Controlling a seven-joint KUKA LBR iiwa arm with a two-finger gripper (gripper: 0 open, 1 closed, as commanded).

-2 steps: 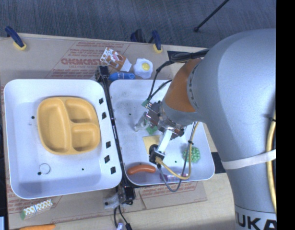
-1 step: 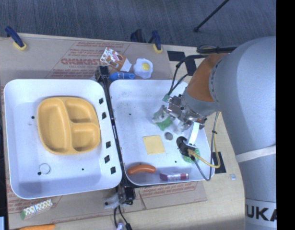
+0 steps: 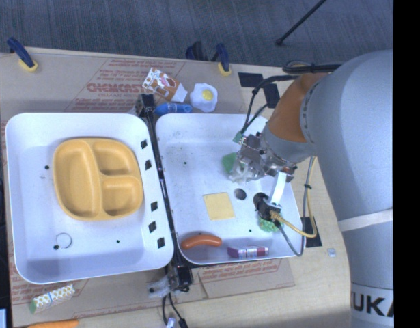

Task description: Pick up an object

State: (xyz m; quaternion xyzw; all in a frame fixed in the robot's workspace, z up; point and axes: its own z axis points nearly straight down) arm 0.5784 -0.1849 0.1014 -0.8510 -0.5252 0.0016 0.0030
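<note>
We see the grey arm (image 3: 346, 149) reaching in from 3 o'clock over the right bin (image 3: 189, 132); left bin (image 3: 25, 197) holds a yellow divided tray (image 3: 97, 178). The end effector (image 3: 249, 164) hangs at the bin's 2 o'clock beside a green object (image 3: 229, 162); grip state can't be told. Yellow square (image 3: 218, 206) sits mid-bin, w/ an orange sausage (image 3: 201, 240) and a small tube (image 3: 248, 252) at 6 o'clock.
</note>
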